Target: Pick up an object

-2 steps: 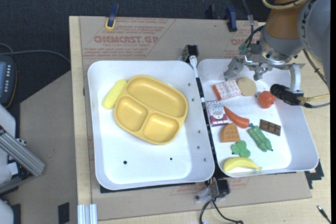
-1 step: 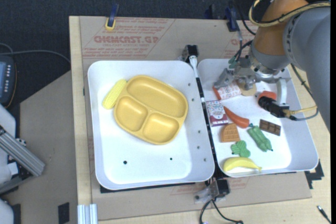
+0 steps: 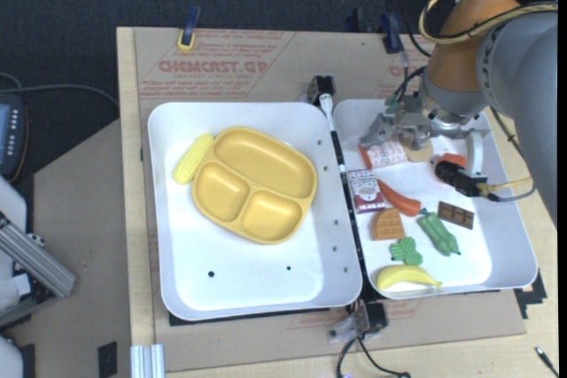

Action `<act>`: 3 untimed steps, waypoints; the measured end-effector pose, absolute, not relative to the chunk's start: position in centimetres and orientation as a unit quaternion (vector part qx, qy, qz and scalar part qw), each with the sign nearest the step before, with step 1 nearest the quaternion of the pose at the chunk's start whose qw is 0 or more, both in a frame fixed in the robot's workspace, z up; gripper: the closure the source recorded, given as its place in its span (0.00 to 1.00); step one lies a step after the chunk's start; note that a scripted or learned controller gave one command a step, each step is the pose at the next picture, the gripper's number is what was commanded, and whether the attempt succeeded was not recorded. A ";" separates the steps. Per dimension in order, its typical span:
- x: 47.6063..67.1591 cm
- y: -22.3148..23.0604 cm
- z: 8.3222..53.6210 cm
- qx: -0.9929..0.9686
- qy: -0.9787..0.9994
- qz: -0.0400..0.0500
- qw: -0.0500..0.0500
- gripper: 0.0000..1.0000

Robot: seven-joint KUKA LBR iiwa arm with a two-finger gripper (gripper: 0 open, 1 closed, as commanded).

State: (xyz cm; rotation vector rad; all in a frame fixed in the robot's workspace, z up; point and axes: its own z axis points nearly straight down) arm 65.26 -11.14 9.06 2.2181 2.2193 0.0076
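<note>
My gripper [image 3: 396, 134] hangs low over the far end of the right bin [image 3: 496, 270], under the grey wrist and its orange band. Just in front of it lies a white and red packet [image 3: 384, 157]; whether they touch I cannot tell. Further forward in this bin lie a small printed box [image 3: 363, 189], an orange-red carrot [image 3: 400, 199], an orange wedge [image 3: 387, 225], a green broccoli piece [image 3: 407, 250], a green pod [image 3: 438, 235], a brown chocolate bar [image 3: 455, 214] and a yellow banana [image 3: 406, 279].
The left bin [image 3: 177, 261] holds a yellow divided plate [image 3: 255, 183] with a corn cob [image 3: 193, 158] beside its left rim. A black and red fitting with cable [image 3: 459, 174] hangs by the wrist. The rim between the bins [image 3: 345, 208] runs front to back.
</note>
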 end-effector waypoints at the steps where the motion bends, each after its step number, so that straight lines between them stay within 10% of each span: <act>1: 65.6 -11.2 10.4 0.707 0.707 0.005 0.008 1.00; 3: 64.6 -12.1 21.0 0.707 0.707 0.002 0.003 1.00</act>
